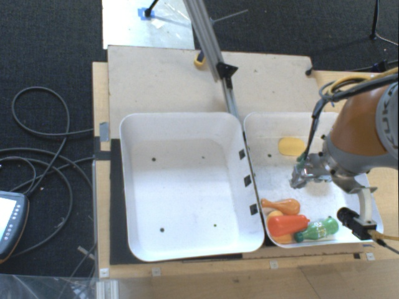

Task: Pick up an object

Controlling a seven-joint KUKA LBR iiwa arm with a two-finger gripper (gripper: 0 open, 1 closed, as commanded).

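**Ana:** Objects lay heaped at the near end of the right bin [274, 167]: a green bottle [318, 230] on its side against the front wall, a red piece [287, 223] touching it on the left with something orange [280, 236] tucked under, and an orange drumstick-shaped toy [281, 204] just behind them.

**Ben:** And the gripper?

**Ana:** The gripper [301, 178] hung over the middle of that bin, just beyond the heap, between it and a yellow disc [291, 146] lying alone nearer the far wall. Nothing showed between its fingers. Whether they stood apart or together, she could not tell; the view was too small and blurred there.

**Ben:** So which pick would he have advised?

**Ana:** He judged the drumstick toy or the yellow disc the better targets. Each lay with bare floor around it, leaving room for both fingers. The bottle sat tight against the wall and the red piece, so a finger might have landed on a neighbour. Best to come straight down, span the narrow part, and close before lifting.

**Ben:** And farther off?

**Ana:** The left bin [181, 129] sat alongside, and a metal pole [209, 36] slanted away behind both.
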